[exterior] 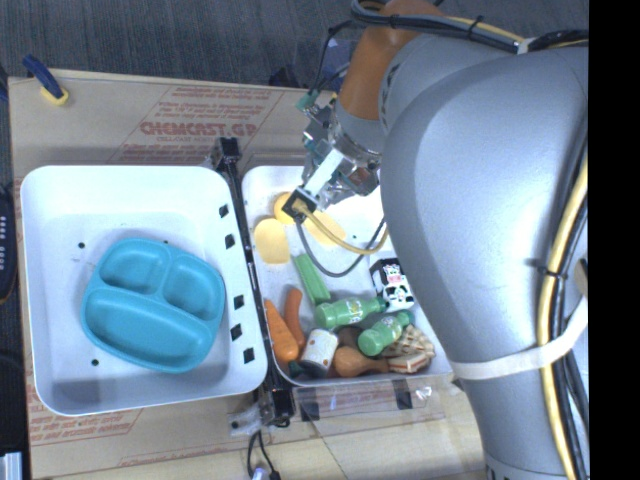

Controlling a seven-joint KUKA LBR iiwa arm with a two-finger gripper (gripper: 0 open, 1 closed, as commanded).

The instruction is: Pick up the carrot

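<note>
From my screen I count two white bins side by side, the left bin (40, 183) in the left half of the frame and the right bin (268, 183) at centre. The left one holds one teal divided plate (152, 303) with three compartments. The arm (480, 218) fills the right of the frame, and its gripper (338, 176) hangs over the upper part of the right bin. Whether it's open or closed I can't tell from this angle, and I see nothing in its grasp. The carrot (282, 332) lies in the lower left corner of the right bin, along the left wall, well below the gripper. One slimmer, redder stick (293, 308) lies against its right side. Above them sits one yellow round piece (271, 240), and one long green stick (310, 276) slants down from it. I count two green bottles (350, 313) lying toward the lower right, one black-and-white cow-patterned block (393, 283) just above them, one white cylinder (320, 348), one brown lump (350, 361) and one waffle-like piece (412, 348) along the bottom edge.
</note>
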